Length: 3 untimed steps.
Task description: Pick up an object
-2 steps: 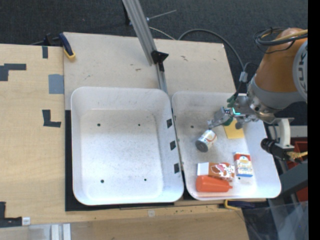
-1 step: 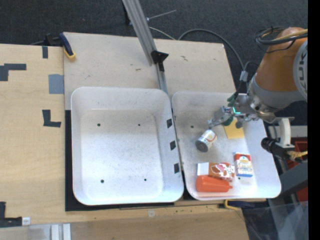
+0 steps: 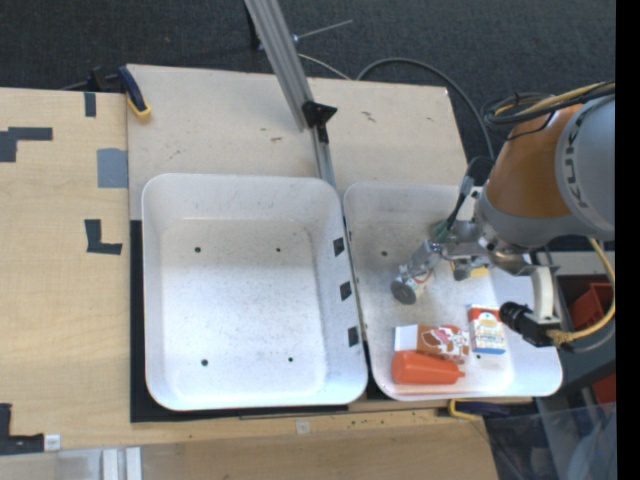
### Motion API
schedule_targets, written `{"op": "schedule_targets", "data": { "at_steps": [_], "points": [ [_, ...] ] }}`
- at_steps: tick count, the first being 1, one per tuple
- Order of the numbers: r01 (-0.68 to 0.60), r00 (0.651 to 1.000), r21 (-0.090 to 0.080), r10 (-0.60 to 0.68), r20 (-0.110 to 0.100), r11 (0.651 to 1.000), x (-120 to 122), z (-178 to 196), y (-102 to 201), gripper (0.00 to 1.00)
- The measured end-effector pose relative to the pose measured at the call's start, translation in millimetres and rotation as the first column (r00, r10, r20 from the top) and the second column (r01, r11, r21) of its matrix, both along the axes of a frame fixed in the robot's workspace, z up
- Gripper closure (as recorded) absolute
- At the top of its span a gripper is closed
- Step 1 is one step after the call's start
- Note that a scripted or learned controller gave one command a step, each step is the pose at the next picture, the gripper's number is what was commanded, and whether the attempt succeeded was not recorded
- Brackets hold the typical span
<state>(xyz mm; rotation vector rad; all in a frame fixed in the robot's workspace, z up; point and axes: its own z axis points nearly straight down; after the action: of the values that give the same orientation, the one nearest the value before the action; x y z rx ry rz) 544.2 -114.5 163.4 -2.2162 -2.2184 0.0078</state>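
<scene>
My gripper [image 3: 410, 280] hangs low over the middle of the right bin [image 3: 372, 218], reaching in from the right under the grey and orange arm [image 3: 540, 183]. Nothing shows in its grasp. Near the bin's front edge lie an orange carrot-shaped object [image 3: 425, 369], a small white block [image 3: 405, 337], a brown and white packet [image 3: 445, 342] and a small white carton with blue and orange print [image 3: 488, 332]. These objects sit a short way in front of the gripper, apart from it.
The left bin [image 3: 240, 288] stands beside the right one, its wall touching it. A slanted metal rail [image 3: 290, 63] runs from the top of the view down to the gap between the bins. Cables [image 3: 420, 68] loop behind the right bin.
</scene>
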Motion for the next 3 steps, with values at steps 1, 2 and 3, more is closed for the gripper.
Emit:
{"op": "schedule_targets", "data": {
  "at_steps": [1, 2, 3],
  "points": [
    [0.0, 1.0, 0.0, 0.0, 0.0, 1.0, 5.9, -49.7, -4.4, 0.0],
    [-0.001, 1.0, -0.002, 0.001, 0.007, 1.0, 5.9, -75.4, -3.7, 0.0],
    [-0.002, 1.0, -0.001, 0.002, 0.006, 1.0, 6.0, -64.4, -3.0, 1.0]
  ]
}}
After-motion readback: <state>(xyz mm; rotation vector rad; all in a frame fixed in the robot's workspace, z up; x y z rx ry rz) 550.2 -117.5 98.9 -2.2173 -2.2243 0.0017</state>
